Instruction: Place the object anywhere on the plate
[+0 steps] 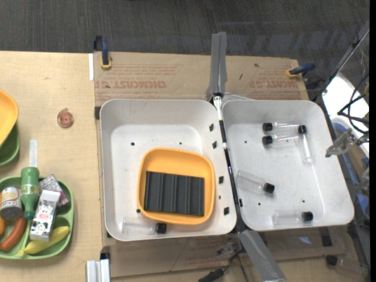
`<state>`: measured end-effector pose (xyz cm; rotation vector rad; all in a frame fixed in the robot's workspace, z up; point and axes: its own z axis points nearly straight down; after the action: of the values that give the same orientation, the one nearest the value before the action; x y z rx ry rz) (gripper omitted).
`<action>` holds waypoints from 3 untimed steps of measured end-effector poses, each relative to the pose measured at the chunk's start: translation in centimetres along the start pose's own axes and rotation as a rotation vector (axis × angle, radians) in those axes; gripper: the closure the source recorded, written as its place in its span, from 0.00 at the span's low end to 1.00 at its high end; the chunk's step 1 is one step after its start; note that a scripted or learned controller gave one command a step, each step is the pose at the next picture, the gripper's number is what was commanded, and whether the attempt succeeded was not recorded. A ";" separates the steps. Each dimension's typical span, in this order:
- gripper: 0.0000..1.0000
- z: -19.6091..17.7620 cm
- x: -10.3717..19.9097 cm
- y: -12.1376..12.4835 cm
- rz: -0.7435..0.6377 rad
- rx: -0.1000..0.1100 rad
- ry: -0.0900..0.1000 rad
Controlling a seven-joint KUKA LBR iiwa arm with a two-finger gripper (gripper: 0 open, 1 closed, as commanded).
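From my gripper (339, 145), grip state not discernible, the nearest vial (306, 148) lies just left, and the plate (176, 155) lies further left, well apart.

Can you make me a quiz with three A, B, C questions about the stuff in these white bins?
1. Where is the flat black ribbed block?
A) on the square yellow plastic plate
B) in the right bin
C) on the cardboard

2. What colour are the caps on the clear plastic tubes in the right white bin?
A) red
B) black
C) blue

3. The clear capped tube beside the plate is:
A) standing
B) lying down
C) on the plate

Answers: 1 A, the block covers the plate's middle. 2 B, every cap looks black. 3 B, it lies flat on the left white bin floor.
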<state>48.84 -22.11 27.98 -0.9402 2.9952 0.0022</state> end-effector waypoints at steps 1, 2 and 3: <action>0.00 6.7 -0.5 -0.2 -0.253 -0.001 0.001; 0.00 8.7 0.6 0.4 -0.454 -0.001 0.000; 0.00 8.6 0.4 0.3 -0.440 0.000 -0.001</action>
<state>48.36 -22.10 19.40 -1.5703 2.7174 0.0013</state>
